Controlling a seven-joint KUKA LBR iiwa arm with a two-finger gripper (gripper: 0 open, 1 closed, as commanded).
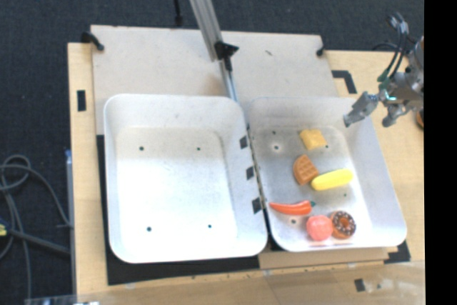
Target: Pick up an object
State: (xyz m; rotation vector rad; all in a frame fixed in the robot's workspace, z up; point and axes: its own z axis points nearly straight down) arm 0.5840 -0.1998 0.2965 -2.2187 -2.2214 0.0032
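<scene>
Listing contents, taking the right bin as landmark. Counter: pale wood, bearing two white bins side by side; the left bin adjoins the right one.

Items inside the right bin, far end to near end:
- yellow block, toward the far wall
- waffle, mid-bin
- banana, just beside the waffle, long axis running across the bin
- chili pepper, against the left wall, long axis also across the bin
- pink ball and chocolate doughnut, at the near end, just beside each other

Pincer: above the bin's far right corner, holding nothing; whether its spread is wide or narrow cannot be told at this size.

Relation for the coming move: every item lies from the pincer toward the bin's middle and near end. The yellow block is nearest, the ball and doughnut farthest. No grasp is yet made.
</scene>
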